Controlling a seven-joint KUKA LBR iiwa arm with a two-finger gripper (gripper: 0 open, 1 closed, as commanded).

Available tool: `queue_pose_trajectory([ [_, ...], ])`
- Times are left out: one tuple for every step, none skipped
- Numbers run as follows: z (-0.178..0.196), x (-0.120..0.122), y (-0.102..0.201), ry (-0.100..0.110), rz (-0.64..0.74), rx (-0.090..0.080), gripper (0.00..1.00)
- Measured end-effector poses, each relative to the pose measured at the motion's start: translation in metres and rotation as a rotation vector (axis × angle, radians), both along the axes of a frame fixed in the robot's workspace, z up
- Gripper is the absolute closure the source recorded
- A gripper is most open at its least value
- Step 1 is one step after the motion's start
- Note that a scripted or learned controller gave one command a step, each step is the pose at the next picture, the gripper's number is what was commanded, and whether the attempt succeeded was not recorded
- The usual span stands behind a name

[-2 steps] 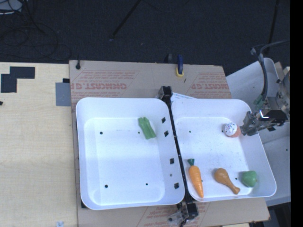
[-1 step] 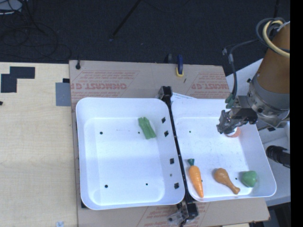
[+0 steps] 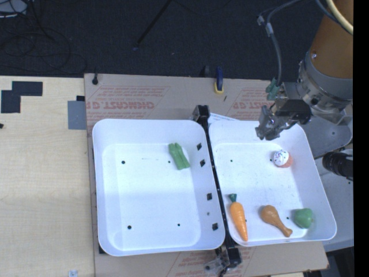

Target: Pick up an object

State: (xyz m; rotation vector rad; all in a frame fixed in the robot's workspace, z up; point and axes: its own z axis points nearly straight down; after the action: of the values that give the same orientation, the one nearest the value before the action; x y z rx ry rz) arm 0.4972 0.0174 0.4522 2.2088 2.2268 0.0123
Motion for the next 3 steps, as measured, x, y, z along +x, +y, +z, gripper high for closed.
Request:
queue_pose_trajectory([
  [0.082,-0.02,0.09,0.003,0.004,0.001,1.0],
  [0.085,0.023,0.074,0.012,-0.009,-0.004,1.0],
  [-0.072,0.057,0.046,0.03,-0.011,-0.006,1.0],
])
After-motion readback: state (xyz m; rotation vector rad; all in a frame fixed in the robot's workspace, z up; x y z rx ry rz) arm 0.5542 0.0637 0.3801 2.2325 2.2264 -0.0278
